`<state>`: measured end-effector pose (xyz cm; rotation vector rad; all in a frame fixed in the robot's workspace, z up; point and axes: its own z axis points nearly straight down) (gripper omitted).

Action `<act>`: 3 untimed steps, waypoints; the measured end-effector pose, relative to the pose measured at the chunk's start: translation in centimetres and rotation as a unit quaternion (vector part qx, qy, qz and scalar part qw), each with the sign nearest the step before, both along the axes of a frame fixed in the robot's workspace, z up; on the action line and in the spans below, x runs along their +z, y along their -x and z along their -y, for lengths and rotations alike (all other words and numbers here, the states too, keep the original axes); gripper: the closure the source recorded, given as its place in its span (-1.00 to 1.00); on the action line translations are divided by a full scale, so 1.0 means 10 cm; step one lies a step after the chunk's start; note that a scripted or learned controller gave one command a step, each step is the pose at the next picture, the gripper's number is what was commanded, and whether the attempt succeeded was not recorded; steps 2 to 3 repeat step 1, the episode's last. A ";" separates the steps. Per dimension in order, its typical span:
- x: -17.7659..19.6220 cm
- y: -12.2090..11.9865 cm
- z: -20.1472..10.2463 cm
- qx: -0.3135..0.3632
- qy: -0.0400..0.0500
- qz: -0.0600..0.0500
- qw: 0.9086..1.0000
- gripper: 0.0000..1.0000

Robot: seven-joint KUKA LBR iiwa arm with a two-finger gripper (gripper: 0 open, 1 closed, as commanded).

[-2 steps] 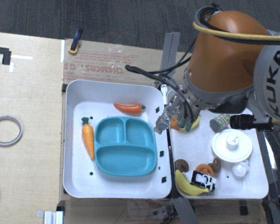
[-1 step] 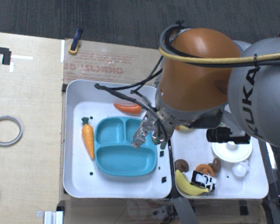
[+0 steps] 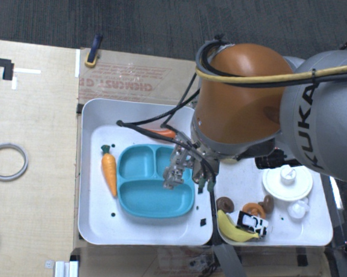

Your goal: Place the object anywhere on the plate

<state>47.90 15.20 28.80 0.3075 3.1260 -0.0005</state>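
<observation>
In the left white bin [image 3: 88, 218], my gripper [image 3: 182, 172] hangs over the blue divided plastic plate [image 3: 150, 193], right at its upper right compartment edge. Can't tell how my claw is set: metal parts blur together from this angle, nothing visibly between them. Orange toy carrot with green top [image 3: 108, 170] lies on the bin floor just beside the plate's left edge, not on the plate, green end pointing up-frame. A second orange piece [image 3: 161, 131] peeks out near the plate's top rim, mostly hidden by my wrist and cables. Right white bin [image 3: 316, 238] holds a yellow banana [image 3: 233, 229], a brown round item [image 3: 224, 204], a white lidded pot [image 3: 287, 182]. Grey tape ring [image 3: 6, 161] sits on the wooden bench at left.
</observation>
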 end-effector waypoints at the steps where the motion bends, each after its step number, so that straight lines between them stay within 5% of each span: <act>1: -0.48 0.00 0.47 0.010 0.000 0.000 1.000 1.00; 3: -0.48 0.00 0.47 0.010 0.000 0.000 1.000 1.00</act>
